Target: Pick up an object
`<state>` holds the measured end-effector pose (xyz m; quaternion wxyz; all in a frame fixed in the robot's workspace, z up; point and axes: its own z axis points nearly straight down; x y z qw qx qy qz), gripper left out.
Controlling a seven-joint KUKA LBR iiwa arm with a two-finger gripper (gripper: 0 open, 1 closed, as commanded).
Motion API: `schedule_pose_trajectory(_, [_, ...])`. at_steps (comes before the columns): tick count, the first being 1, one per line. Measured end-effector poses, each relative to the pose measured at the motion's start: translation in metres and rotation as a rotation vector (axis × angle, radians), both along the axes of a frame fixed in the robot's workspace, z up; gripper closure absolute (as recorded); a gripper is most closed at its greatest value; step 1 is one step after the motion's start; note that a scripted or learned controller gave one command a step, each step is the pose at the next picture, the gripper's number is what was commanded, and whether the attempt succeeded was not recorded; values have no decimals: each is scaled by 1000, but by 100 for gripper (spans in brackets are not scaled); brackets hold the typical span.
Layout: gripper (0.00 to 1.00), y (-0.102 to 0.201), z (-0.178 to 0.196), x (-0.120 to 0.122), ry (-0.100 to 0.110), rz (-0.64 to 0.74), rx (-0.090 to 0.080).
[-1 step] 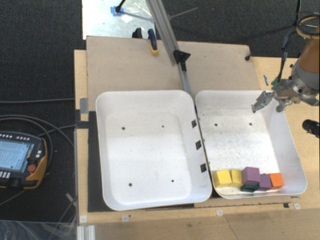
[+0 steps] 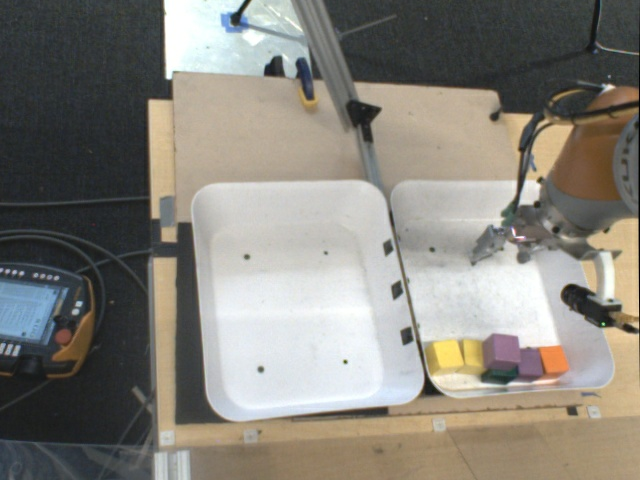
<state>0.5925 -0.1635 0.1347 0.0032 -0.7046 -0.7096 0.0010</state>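
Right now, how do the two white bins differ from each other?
The right bin holds a row of small blocks along its near edge: yellow blocks, purple blocks, an orange block. The left bin shows just a few dark dots. The gripper is above the right bin, away from the left bin. The left bin looks wider. Both are shallow, white and rounded.

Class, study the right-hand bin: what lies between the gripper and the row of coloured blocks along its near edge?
Nothing: the camera view shows just bare white bin floor between the gripper and the coloured blocks.
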Motion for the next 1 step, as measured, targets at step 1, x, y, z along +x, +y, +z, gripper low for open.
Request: schedule_pose_trajectory(1, [0,67,-44,-72,3,1,2])
